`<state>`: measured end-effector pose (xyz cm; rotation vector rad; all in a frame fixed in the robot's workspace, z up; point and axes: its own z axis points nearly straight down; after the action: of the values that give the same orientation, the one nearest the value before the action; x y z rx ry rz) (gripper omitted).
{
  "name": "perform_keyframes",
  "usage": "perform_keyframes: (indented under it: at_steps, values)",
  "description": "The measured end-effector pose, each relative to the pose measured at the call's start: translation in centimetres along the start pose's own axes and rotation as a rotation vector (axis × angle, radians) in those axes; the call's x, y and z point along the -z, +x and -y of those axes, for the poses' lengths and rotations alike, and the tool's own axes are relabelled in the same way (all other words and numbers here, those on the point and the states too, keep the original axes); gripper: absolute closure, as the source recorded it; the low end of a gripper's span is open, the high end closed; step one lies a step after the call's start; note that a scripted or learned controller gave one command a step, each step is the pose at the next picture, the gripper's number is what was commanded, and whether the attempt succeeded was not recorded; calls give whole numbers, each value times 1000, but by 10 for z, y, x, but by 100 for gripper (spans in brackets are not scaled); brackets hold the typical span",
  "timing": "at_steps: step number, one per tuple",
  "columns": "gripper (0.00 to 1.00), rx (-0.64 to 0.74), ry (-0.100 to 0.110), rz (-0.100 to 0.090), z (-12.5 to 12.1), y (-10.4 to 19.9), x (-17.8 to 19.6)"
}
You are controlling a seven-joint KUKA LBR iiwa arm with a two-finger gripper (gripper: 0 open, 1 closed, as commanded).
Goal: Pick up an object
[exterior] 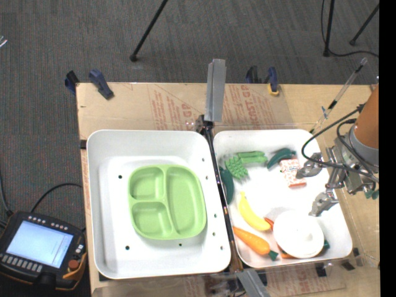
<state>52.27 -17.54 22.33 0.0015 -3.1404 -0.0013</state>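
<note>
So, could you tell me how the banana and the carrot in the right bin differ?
The banana is yellow and curved; the carrot is orange and straighter. The banana lies nearer the bin's middle, the carrot nearer its front wall. Both are toy foods lying flat, close to the white plate.

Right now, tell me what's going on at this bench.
A grey robot arm reaches in from the right, its gripper open above the right bin, holding nothing. That bin holds a banana, a carrot, a white plate, green toy vegetables and a small packet. The left bin holds a green divided tray.
</note>
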Motion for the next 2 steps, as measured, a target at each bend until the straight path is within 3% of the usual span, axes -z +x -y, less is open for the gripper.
perform_keyframes:
  at_steps: [1,2]
  values:
    - [0,-59,-3,-6,-47,30,-126]
    - [0,-64,-1,1,-85,35,-137]
